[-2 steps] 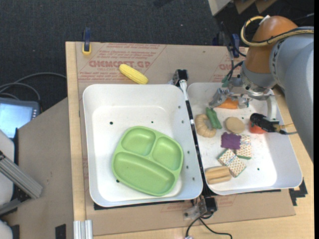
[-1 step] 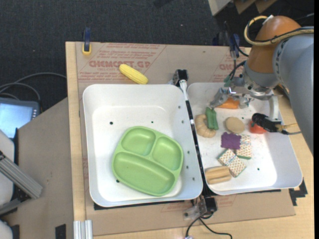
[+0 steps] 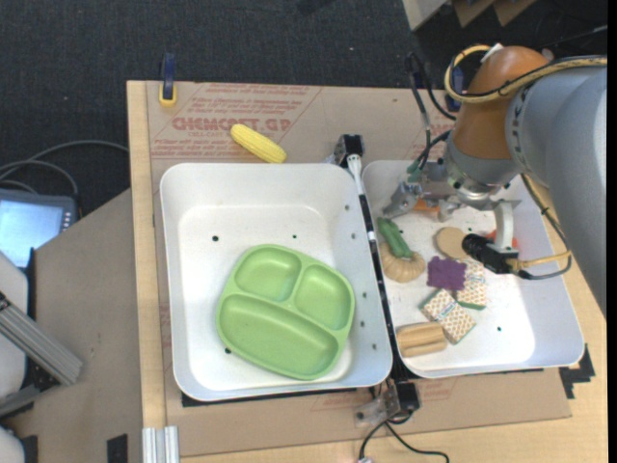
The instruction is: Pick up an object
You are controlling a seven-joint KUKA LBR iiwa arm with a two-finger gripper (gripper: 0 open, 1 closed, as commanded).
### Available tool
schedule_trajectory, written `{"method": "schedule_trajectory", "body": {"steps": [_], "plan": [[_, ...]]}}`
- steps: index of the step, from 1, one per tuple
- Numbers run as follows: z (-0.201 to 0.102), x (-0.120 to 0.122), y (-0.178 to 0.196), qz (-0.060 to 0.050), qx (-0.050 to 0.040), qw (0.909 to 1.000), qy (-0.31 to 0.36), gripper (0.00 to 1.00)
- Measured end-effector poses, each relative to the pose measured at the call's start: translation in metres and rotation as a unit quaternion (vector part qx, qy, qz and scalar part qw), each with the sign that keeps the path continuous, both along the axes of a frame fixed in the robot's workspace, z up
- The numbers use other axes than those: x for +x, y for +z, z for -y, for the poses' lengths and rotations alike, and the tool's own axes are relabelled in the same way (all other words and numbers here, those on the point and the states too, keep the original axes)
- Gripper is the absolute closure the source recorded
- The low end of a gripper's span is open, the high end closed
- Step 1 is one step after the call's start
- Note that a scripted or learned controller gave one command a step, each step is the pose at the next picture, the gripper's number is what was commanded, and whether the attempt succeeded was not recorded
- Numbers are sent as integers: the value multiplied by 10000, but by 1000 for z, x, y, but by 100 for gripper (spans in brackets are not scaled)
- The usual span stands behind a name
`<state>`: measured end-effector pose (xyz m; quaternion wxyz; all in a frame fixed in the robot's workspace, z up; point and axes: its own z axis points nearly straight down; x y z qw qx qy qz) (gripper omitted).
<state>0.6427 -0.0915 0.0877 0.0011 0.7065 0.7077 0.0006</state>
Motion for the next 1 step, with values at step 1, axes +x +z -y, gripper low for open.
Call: {"method": "schedule_trajectory", "body": {"steps": [1], "plan": [[66,19,-7,-128,19,9999,-49,0]]}}
